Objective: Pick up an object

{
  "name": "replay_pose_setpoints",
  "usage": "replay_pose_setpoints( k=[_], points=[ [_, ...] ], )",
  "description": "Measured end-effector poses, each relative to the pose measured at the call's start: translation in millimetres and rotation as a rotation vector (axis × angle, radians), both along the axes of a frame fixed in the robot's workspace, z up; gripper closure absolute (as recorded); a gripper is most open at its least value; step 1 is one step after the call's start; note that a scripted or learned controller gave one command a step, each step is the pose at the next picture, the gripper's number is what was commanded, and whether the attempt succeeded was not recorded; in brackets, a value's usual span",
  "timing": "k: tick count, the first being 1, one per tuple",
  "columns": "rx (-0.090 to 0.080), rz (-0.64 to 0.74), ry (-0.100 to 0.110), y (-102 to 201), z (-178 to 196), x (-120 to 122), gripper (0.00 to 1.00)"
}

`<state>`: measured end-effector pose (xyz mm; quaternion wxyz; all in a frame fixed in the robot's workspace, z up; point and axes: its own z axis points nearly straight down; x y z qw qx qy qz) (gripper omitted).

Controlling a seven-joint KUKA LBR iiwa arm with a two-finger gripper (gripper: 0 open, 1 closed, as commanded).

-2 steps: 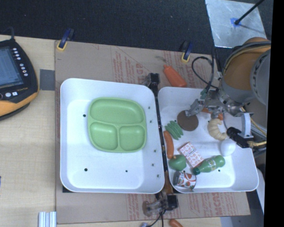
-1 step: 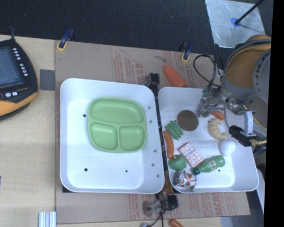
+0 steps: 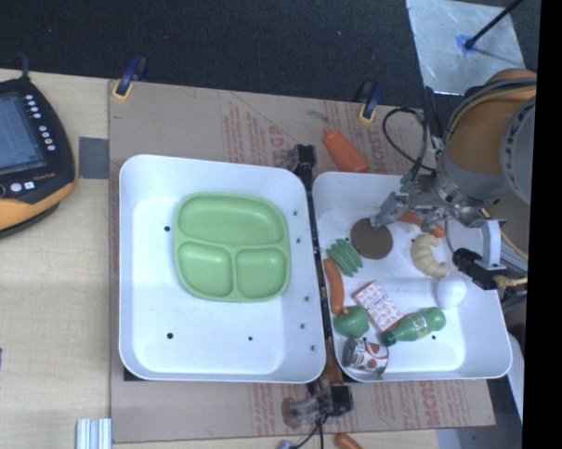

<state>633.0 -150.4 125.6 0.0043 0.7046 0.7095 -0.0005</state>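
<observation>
Brown disc (image 3: 371, 239) lies unlifted just beside the pincer (image 3: 414, 208), whose state I cannot tell; grasping and lifting remain.

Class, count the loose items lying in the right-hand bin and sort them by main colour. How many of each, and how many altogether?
Green: 3 – ridged piece, round piece, bottle
Orange or red: 2 – sausage, piece by the pincer
Brown: 1 – disc
Pale: 2 – croissant, egg
Printed: 2 – packet, can
Total: 10
</observation>
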Motion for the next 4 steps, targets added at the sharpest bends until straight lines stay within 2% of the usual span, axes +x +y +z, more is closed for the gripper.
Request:
replay_pose_setpoints(
  k=[1,2,3,4],
  points=[
    [0.013,-0.003,0.009,-36,-31,25,0.0],
    [0.006,-0.003,0.006,-61,53,24,0.0],
    [0.006,-0.001,0.01,-61,-34,-24,0.0],
    [0.007,-0.003,0.008,-51,-33,23,0.0]
  ],
)
